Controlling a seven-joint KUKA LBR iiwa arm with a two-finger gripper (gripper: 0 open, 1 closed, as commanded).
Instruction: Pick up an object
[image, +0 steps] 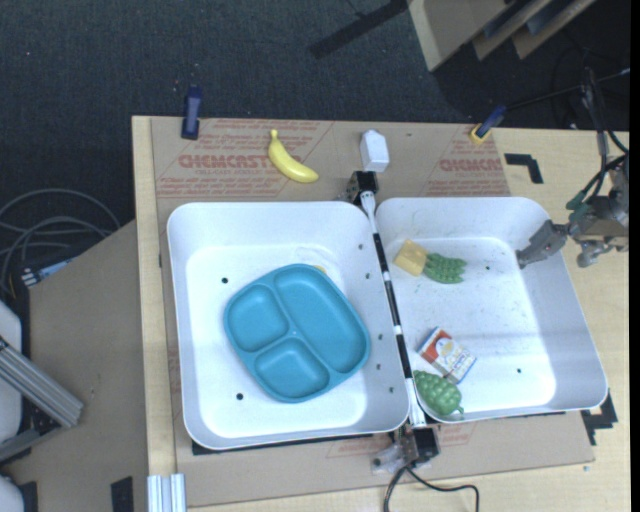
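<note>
The right bin (560, 385) holds a yellow block (410, 258) touching a knobbly green toy (445, 268) near its back left. A small red and white carton (446, 355) lies near the front left, with a green leafy toy (439, 394) just in front of it. My gripper (560, 252) hangs over the bin's back right corner, far from all of them. It is open, and nothing is between its grey fingers (538, 244).
The left bin (190, 250) holds a blue divided plate (294, 331). A yellow banana (289, 160) lies on the bench behind the left bin. A white block (374, 150) and a black clamp (362, 184) sit at the back of the divide between the bins.
</note>
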